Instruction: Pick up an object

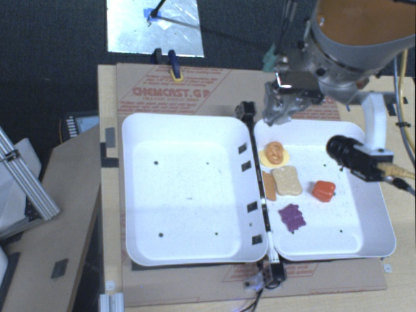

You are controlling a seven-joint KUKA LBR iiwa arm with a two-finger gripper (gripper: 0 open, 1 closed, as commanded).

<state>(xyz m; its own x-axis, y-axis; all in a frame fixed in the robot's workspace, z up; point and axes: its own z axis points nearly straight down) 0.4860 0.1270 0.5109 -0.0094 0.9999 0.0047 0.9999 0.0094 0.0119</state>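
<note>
Objects for picking all lie in the right bin point(374, 229): a round yellow-orange piece point(274, 153) near its upper left corner, a tan bread-shaped slice point(287, 181) just below that, a thin orange strip point(269, 186) beside the slice along the divider, a purple cluster point(292, 218) lower down, and a red-orange pepper-like piece point(324, 190) further right. Whether the gripper point(281, 112) is wide or narrow I cannot tell; it is a dark, glinting tangle of metal hanging over the bin's far rim, above and just behind the yellow-orange piece, and nothing can be seen held in it. Outward from there the wrist rises into the grey arm point(354, 41) with its orange band, which runs out of the top of the view. A black cylinder on a white bracket point(356, 155) juts over the right side of the bin. The left bin point(140, 239) sits alongside, on cardboard point(195, 90) covering the bench. The likely trouble: the nearest pieces crowd the rim and the divider, so a descent could strike a wall or nudge the round piece against the slice; the flat strip offers little to pinch. The arm's shadow and bulk hide the bin's far corner, and the small pieces are too blurred to name surely.
</note>
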